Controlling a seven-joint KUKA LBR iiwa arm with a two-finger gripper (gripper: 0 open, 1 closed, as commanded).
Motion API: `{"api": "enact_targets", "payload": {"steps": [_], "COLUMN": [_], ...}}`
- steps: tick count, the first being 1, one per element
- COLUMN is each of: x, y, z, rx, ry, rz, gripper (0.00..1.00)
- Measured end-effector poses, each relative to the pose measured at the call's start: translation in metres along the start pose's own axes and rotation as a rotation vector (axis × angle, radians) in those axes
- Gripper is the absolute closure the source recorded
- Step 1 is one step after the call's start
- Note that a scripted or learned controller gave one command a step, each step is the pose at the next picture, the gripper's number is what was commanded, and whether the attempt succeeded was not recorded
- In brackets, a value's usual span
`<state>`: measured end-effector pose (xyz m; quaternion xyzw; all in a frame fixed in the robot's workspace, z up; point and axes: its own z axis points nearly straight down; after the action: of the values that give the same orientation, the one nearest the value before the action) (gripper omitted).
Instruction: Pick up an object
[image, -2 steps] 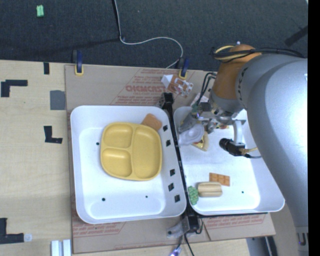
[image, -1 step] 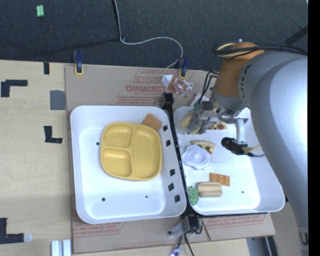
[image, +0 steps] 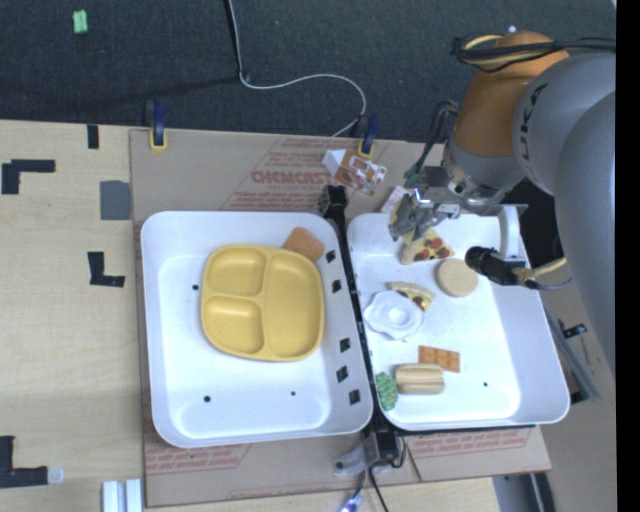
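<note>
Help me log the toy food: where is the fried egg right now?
The fried egg lies in the right bin near its left wall, just below the taco-like piece and above the hot dog.

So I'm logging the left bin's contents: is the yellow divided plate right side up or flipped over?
Right side up. The yellow plate lies flat in the left bin, its three compartments facing up with raised dividers visible.

The arm (image: 560, 110) is cut off by the right and top edges. The jaws hide the upper part of the pizza slice (image: 428, 246) directly beneath them; whether they touch it is unclear. The yellow plate (image: 264, 302), well left of the jaws, covers part of a brown piece (image: 304, 243).
</note>
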<state>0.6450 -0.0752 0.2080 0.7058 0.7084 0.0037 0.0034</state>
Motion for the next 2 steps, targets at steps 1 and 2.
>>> {"api": "enact_targets", "payload": {"steps": [1,2], "x": [0.051,-0.013], "y": [-0.010,-0.028], "z": [-0.008,0.006], "rx": [0.010,0.013], "ry": [0.002,-0.004], "rz": [-0.002,0.009], "gripper": [1.00,1.00]}}
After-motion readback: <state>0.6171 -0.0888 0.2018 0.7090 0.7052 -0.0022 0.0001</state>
